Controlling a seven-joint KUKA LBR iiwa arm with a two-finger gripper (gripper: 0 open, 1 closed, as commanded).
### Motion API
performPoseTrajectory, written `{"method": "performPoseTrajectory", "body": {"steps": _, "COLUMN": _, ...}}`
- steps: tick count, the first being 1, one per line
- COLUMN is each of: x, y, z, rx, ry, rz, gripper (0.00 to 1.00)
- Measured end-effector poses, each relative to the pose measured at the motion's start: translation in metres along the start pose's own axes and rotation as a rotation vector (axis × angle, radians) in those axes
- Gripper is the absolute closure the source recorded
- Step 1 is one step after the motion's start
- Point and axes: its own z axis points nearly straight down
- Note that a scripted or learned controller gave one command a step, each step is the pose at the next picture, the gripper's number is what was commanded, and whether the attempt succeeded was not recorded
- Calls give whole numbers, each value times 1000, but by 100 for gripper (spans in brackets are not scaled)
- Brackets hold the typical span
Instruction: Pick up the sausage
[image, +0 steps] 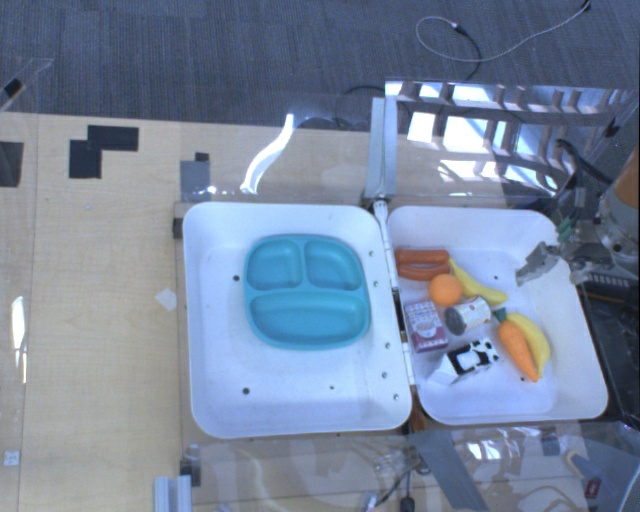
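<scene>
In the right bin (570, 395), the sausage (422, 262) lies beside an orange (446, 290); the hand's (537, 262) grip is unclear.

The jaws (540, 262) hang over the right bin's (570, 400) far right part. Left of them lie the sausage (422, 263), an orange (446, 290) and a can (467, 317); nearer, a carrot (517, 348). A plate (305, 291) sits in the left bin (210, 380).
</scene>
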Motion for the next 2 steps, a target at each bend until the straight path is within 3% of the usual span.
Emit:
{"method": "performPoseTrajectory", "body": {"steps": 1, "x": 52, "y": 92, "z": 95, "rx": 0, "ry": 0, "rz": -27, "gripper": 0}}
{"method": "performPoseTrajectory", "body": {"steps": 2, "x": 116, "y": 104, "z": 116, "rx": -3, "ry": -3, "rz": 27, "gripper": 0}}
